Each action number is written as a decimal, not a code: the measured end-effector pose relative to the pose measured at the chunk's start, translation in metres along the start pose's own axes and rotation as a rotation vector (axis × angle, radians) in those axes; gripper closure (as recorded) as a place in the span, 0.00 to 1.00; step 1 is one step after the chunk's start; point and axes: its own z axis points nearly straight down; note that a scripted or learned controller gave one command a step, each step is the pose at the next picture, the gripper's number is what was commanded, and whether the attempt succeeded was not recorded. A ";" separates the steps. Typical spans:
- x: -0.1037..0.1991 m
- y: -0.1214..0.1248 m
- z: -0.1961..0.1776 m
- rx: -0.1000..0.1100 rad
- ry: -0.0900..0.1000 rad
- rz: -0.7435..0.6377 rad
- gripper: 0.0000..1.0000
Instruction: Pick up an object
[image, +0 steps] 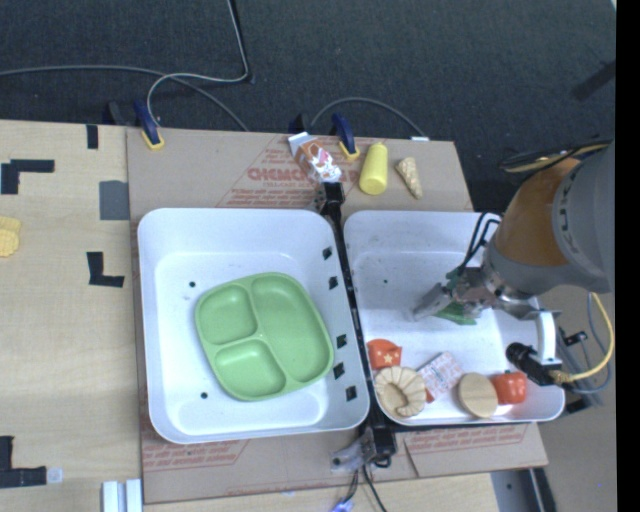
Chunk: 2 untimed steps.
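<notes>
The grey arm with its orange band (545, 225) is low in the right-hand shallow white plastic bin (400, 240), its hand (440, 303) over a small green object (462, 314). Whether that hand is apart or together, I cannot tell. Just below it lie a ridged tan pastry-shaped toy (400, 390), a round wooden disc (479, 395) and a glossy red piece (384, 353). Best bet: descend squarely, close centred.

Two bins are sitting side by side on the bench: a divided plate (262, 334) is lying in the left bin (160, 300); small items are clustering along the right bin's (400, 235) front edge.
</notes>
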 end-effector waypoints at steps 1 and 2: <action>-0.055 0.035 -0.038 0.014 0.004 0.001 0.00; -0.018 0.015 0.005 0.013 0.004 0.000 0.00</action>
